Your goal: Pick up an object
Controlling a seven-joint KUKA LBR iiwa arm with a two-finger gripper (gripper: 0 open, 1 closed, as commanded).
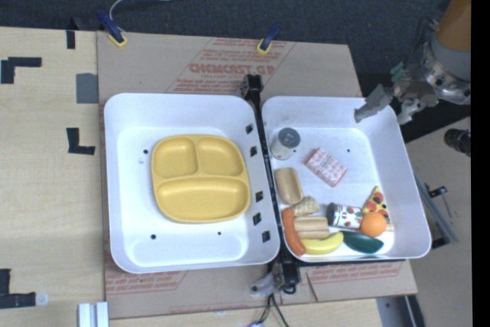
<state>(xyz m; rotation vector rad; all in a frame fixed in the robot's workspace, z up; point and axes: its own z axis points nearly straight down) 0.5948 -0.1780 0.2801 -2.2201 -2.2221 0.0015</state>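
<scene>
The gripper (380, 105) hovers over the right bin's (406, 165) far rim; whether its fingers are spread cannot be told. Candidates crowd the near end. The pink packet (327, 166) lies apart: target it, descend vertically, avoid the wall.

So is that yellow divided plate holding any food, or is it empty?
Empty. The yellow plate lies flat in the left bin, its three compartments bare; the toy food sits in the right bin.
</scene>
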